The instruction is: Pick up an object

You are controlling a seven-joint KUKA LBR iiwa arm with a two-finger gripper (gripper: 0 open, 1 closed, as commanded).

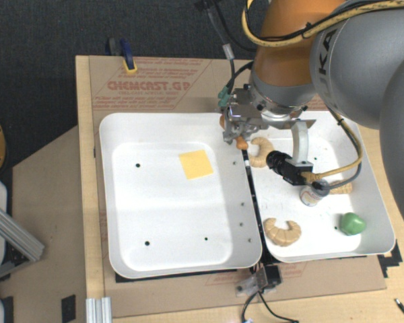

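You can see the arm (337, 39) reaching in from the right, with its gripper (246, 130) low over the upper left corner of the right bin (374, 210), close to the wall where the two bins meet. Just under it lies a pale curved pastry (259, 151), and a small orange thing (242, 142) sits at the gripper's lower edge; I cannot tell if this is a separate object or a part of the tool. Whether the gripper is closed on something or not, the picture does not show, because the wrist hides this part, so I cannot say that anything is held. In my judgement the task is at the grasping step: the approach looks done, but the lift is not yet done, since nothing is seen raised above the bin. The other candidates lie untouched: a second pastry (283, 231) near the front wall, a green ball (352, 223) in the lower right corner, and a yellow square (196, 163) in the left bin (121, 247). A black part with a cable (286, 167) crosses the right bin beside the gripper.
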